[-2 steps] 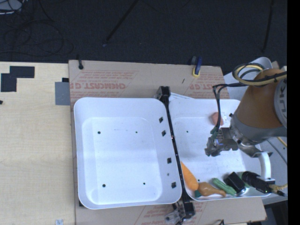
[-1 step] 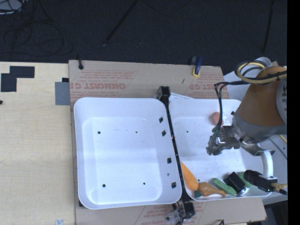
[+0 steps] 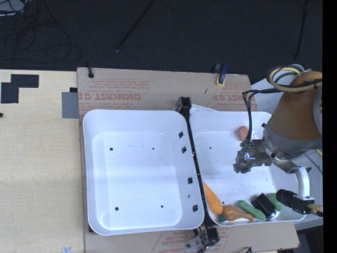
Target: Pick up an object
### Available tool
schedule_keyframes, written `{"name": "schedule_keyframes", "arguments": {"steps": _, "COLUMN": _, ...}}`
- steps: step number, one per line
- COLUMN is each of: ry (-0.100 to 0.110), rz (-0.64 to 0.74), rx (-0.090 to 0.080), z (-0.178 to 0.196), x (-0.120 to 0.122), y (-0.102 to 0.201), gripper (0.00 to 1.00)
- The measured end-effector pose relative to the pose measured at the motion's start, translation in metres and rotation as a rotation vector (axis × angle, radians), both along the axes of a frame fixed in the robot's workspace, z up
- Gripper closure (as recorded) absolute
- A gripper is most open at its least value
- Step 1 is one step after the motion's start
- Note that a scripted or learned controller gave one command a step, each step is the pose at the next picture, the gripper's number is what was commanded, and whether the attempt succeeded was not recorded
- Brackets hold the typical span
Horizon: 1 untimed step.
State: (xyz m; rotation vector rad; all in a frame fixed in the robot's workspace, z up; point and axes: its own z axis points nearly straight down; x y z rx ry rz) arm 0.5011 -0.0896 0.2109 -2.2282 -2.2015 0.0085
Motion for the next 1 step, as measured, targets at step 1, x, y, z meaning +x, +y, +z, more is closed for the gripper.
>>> {"name": "schedule_keyframes", "arguments": {"steps": 1, "ry": 0.001, "rz": 0.0, "rx": 0.0, "z": 0.0092, "x": 0.0002, "y": -0.0008, "gripper": 1.0}}
